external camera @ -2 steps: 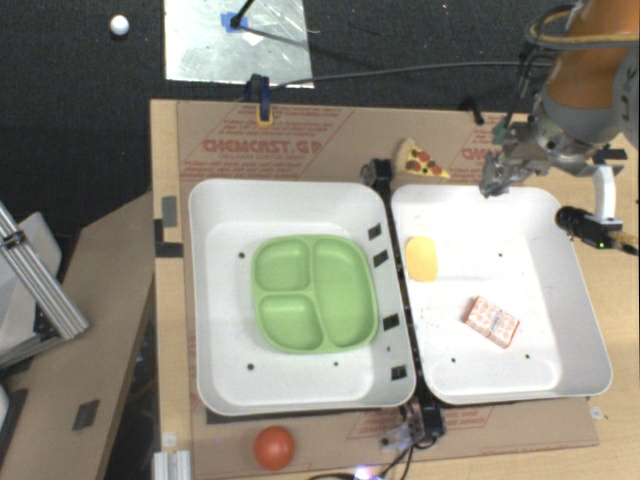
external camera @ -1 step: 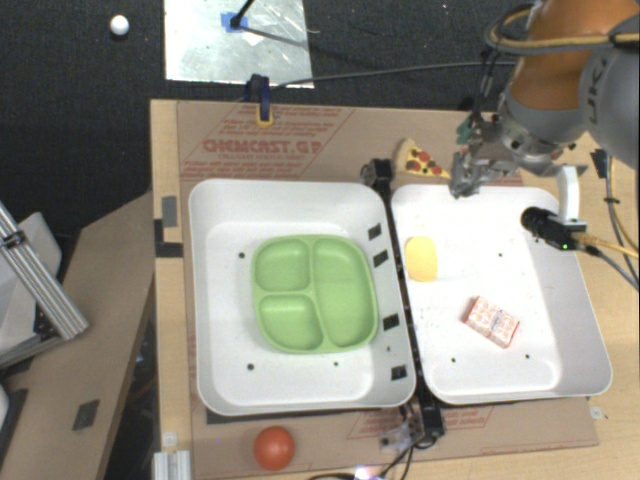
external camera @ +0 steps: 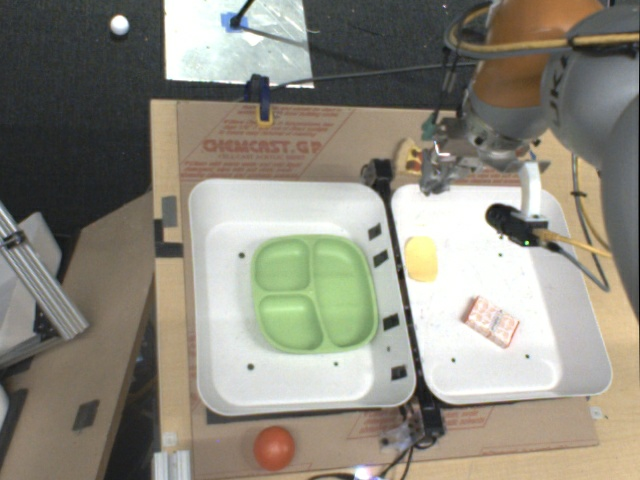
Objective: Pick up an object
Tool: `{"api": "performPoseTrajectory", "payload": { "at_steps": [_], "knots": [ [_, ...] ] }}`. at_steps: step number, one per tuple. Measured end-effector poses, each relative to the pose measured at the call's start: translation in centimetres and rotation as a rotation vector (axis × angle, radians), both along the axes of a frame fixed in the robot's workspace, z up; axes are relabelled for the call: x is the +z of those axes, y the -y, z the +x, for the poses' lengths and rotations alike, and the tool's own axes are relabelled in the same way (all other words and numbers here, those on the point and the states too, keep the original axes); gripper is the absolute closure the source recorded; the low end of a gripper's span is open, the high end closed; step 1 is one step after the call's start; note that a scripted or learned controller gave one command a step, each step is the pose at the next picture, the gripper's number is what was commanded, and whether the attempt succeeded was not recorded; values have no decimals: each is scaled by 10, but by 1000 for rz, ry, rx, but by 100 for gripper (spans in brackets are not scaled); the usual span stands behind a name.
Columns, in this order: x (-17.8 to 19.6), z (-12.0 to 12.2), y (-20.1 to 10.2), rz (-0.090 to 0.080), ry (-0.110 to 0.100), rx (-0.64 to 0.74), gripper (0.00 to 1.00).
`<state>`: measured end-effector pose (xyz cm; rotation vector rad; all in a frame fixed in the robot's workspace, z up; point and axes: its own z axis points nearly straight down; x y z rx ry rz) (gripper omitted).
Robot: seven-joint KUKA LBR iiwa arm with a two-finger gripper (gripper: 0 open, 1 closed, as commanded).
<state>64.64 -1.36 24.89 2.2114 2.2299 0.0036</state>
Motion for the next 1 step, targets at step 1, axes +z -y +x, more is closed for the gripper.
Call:
{"api": "performPoseTrajectory", "payload": {
  "at_steps": [1],
  "knots": [
    [-13, 6, -60, 1, 0, 2, 100]
  ]
}}
